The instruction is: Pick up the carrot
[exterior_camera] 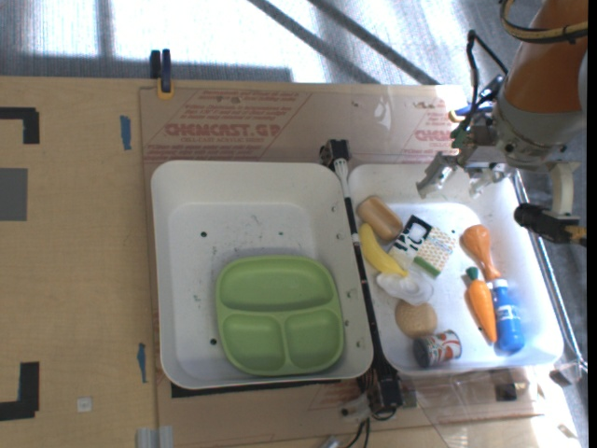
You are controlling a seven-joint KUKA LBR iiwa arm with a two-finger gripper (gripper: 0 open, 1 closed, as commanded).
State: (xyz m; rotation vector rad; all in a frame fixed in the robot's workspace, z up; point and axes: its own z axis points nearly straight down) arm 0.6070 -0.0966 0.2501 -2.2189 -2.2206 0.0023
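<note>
- Camera view: the arm point(546, 54), grey with an orange band, reaches in from the right and hangs over the far edge of the right bin point(550, 339).
- Gripper point(459, 177) sits above the bin's far rim, its two fingers spread apart, nothing between them.
- Carrot point(480, 306) lies in the right part of the right bin, long axis running near to far, well apart from the gripper.
- A blue bottle point(506, 317) lies just right of the carrot, alongside it and touching or nearly so.
- An orange pear-shaped piece point(477, 244) sits just beyond the carrot's far end.
- A yellow banana point(380, 253) lies along the bin's left wall; a brown bread-like roll point(380, 216) sits just beyond it.
- A small patterned box point(432, 248) and a black-and-white card point(409, 232) rest mid-bin, between the banana and the pear-shaped piece.
- A white crumpled item point(409, 287), a round brown item point(416, 318) and a small red-labelled can point(438, 348) occupy the near part of the bin.
- Left bin point(182, 213) holds a green divided plate point(233, 348) toward its near side.
</note>
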